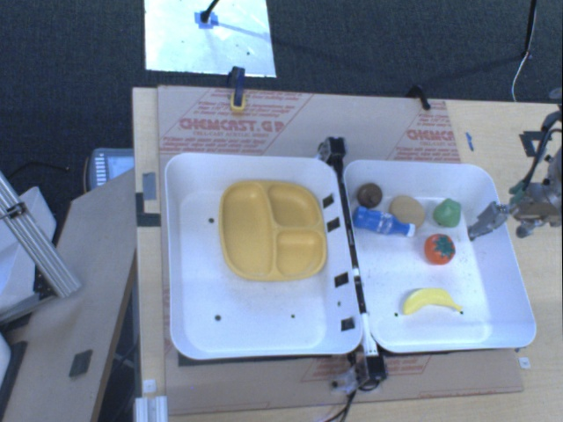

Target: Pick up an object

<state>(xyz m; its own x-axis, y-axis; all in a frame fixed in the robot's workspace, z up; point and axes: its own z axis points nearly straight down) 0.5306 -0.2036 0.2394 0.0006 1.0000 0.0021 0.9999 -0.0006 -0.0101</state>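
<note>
Where arm enters right — tool (489, 221) low, over bin (506, 275)

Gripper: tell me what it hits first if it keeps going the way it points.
The gripper points left and slightly down across the right bin; the orange tomato-like toy looks first in line, though height above it is unclear.

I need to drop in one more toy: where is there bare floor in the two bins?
Right bin: free along the near wall, left of the banana. Its far half is crowded: brown ball, potato, blue tube, green piece, tomato. Left bin: a bare strip around the yellow tray.
</note>
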